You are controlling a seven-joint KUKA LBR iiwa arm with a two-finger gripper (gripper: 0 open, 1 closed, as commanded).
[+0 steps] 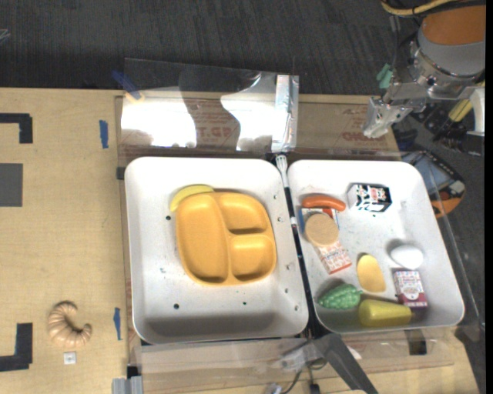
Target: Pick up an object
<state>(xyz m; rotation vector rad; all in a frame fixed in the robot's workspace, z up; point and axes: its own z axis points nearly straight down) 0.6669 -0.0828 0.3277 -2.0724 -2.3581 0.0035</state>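
Hovering beyond the right bin's (431, 231) far corner, the gripper (379, 121) held nothing; its finger spread was unclear. Inside that bin lay a hot dog (323, 203), lemon (370, 273), and broccoli (340, 296); an orange divided tray (225, 235) filled the left bin (146, 254).

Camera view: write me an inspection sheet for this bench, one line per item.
Surface: tan bench bearing left bin and right bin.
Job's things: right bin holds hot dog, round cookie, green toy, yellow block, white disc, small cartons.
Clutter: yellow divided tray in left bin; croissant toy on bench.
Grippers: gripper above bench behind right bin, apart from every object.
Cables: yellow and black cables at arm.
Surroundings: dark floor.
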